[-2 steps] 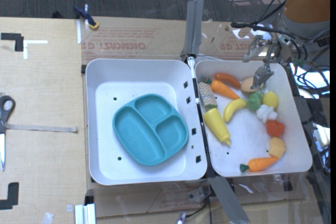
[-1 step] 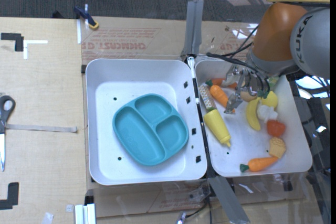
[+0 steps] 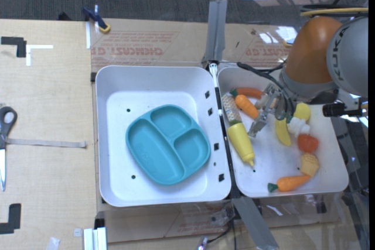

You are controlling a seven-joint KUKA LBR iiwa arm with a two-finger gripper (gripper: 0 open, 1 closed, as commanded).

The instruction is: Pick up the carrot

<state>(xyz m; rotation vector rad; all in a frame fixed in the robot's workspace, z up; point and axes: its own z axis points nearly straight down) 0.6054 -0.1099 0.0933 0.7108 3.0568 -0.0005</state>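
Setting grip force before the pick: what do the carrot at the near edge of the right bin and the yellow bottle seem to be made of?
Carrot: looks like moulded plastic toy food, smooth and evenly orange with a green stub; probably hard, though that is uncertain. Yellow bottle: glossy plastic, uniform colour with a moulded nozzle tip; probably a toy squeeze bottle. Both lie in the right bin.

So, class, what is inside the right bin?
The right bin holds a carrot, a yellow bottle, a banana, a tomato and other toy foods. The arm covers its far corner.
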